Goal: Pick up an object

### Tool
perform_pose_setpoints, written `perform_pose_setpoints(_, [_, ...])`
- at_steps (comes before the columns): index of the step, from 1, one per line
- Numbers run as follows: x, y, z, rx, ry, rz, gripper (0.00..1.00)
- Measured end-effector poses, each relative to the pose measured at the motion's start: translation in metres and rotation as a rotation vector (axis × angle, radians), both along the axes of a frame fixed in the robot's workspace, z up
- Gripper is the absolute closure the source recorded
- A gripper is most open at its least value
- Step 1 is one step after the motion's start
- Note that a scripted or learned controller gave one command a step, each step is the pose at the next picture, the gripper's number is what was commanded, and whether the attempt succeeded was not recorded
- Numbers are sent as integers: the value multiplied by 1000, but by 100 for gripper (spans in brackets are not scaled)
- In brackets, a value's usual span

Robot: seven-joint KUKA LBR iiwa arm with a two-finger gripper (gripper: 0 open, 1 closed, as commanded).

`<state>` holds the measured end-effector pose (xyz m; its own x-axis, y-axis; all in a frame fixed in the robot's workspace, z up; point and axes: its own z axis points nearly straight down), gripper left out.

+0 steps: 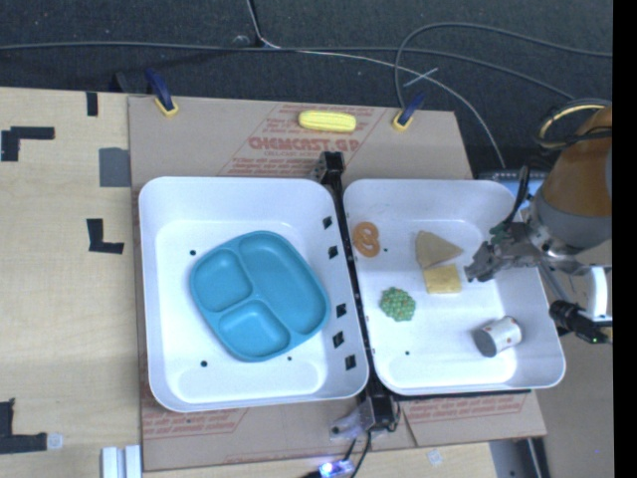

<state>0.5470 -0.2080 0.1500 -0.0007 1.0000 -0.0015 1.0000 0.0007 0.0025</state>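
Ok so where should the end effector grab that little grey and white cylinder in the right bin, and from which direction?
Across the round body of the cylinder, coming straight down from above. It lies on its side on the floor of the right bin, apart from the other items, so its curved flanks look free on both sides. Closing across the short width, not along its length, is probably the safest hold.

Yellow corn toy (326, 121) lies on cardboard (249, 137) behind the bins.

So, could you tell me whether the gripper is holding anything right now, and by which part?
It cannot be told: the gripper sits low in the right bin, beside the yellow block.
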Motion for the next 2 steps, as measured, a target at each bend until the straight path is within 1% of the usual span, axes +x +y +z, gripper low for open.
perform_pose_setpoints(1, [1,0,53,0,-1,1,100])
perform_pose_setpoints(2, [7,44,56,3,3,5,100])
